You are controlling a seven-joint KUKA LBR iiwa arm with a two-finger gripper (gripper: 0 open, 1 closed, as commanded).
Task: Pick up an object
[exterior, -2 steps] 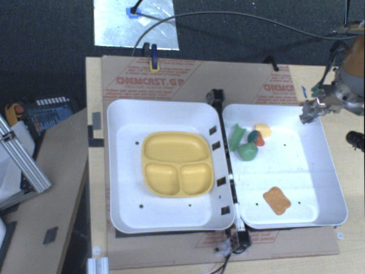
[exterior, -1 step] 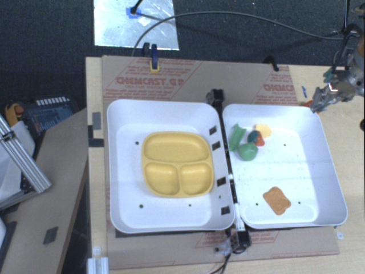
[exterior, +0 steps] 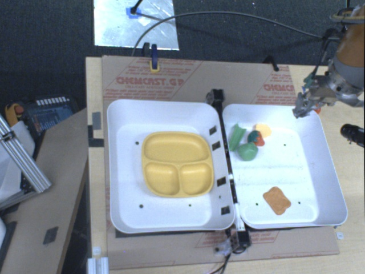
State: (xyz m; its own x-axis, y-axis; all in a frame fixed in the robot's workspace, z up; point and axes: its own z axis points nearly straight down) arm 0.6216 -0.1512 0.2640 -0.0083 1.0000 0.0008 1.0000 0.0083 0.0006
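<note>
Gripper [exterior: 306, 106] hangs over the right bin's [exterior: 328, 153] far right rim; can't tell its state from here, and nothing is visibly in it. Toys cluster [exterior: 247, 140] sits in that bin's far left corner; brown piece [exterior: 277, 200] lies alone nearer the front. Brown piece looks the easier pick: come straight down, clear of the walls.
</note>
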